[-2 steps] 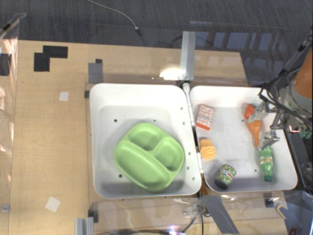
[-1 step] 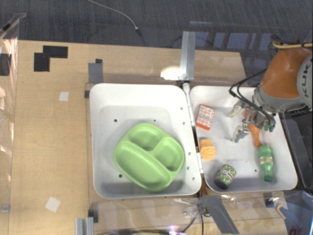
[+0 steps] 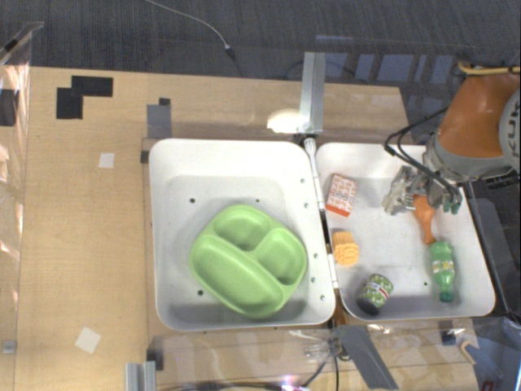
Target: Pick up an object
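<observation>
Carrot [image 3: 425, 220] was the thing nearest the gripper [image 3: 423, 192], an orange piece lying in the right bin [image 3: 480, 300] toward its far right part, its length running from up-left to down-right in the camera view. We saw the gripper hanging over the carrot's upper end, its metal fingers [image 3: 396, 198] pointing down on either side of that end. We could not tell whether the jaws stood apart or were closed, nor whether they touched the carrot, since the parts overlapped from this angle. We saw the arm [image 3: 480, 120] with its orange band reaching in from the right edge, with dark cables looping beside the wrist.

We counted four other things in the right bin. A green bottle [image 3: 442, 270] lay just below the carrot, near the right wall, its cap toward the near edge. A small can [image 3: 375, 291] with a dark and green label lay on its side near the front wall. A yellow-orange ridged piece [image 3: 346, 250] sat close to the left wall, and a small red and white box [image 3: 341, 195] lay above it, well apart from the gripper.

In the left bin [image 3: 163, 218] we saw a green divided plate [image 3: 248, 257] with three compartments, tilted toward the near right corner. Both bins rested on a wooden bench [image 3: 81, 259], with a metal divider [image 3: 312, 96] rising behind the seam between them.
</observation>
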Tool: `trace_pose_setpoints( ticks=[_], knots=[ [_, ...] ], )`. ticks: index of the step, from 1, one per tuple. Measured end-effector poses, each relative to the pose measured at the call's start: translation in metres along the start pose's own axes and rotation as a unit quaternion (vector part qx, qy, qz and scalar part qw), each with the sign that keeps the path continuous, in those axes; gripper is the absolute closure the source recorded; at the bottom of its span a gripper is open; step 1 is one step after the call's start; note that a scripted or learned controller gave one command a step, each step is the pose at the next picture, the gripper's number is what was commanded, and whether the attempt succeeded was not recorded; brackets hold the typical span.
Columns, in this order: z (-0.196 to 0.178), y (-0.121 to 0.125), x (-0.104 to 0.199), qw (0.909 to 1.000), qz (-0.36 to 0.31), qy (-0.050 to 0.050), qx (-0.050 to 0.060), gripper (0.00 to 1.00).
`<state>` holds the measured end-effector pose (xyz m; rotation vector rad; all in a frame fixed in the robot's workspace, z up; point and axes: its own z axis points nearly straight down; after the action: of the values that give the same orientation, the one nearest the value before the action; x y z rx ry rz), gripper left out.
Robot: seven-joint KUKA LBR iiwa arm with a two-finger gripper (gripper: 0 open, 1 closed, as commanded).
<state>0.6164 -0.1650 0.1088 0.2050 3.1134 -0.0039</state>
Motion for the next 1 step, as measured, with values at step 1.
trace_pose_setpoints(
  ticks=[1],
  knots=[
    [0.0079,0.0657,0.042,0.9816,0.191,0.008,0.0,1.0]
  ],
)
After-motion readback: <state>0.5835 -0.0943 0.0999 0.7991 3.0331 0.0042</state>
